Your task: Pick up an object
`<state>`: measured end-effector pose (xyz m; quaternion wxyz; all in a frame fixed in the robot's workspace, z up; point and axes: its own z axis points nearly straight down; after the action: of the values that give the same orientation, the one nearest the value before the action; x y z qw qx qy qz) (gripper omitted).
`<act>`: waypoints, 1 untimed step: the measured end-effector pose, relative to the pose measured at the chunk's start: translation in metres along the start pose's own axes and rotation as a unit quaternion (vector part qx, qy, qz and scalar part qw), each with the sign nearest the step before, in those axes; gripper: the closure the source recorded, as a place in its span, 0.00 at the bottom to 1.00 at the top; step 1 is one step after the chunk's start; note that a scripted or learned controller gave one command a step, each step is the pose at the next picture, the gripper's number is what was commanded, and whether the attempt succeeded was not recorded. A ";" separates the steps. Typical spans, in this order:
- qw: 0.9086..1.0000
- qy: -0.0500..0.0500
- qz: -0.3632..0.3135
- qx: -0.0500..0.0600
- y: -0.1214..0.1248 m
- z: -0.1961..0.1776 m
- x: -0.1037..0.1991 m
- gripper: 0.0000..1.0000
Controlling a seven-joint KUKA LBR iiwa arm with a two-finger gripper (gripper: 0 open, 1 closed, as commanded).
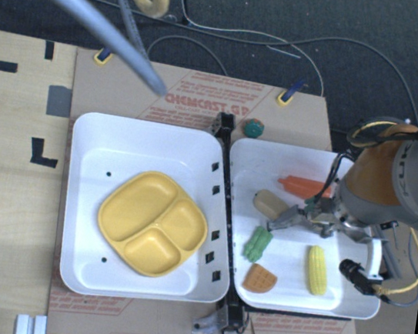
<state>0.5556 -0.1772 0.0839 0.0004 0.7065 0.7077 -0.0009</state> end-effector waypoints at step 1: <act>1.000 -0.002 0.000 -0.003 0.001 -0.013 -0.001 1.00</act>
<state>0.5571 -0.1783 0.0966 0.0034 0.7067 0.7075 -0.0002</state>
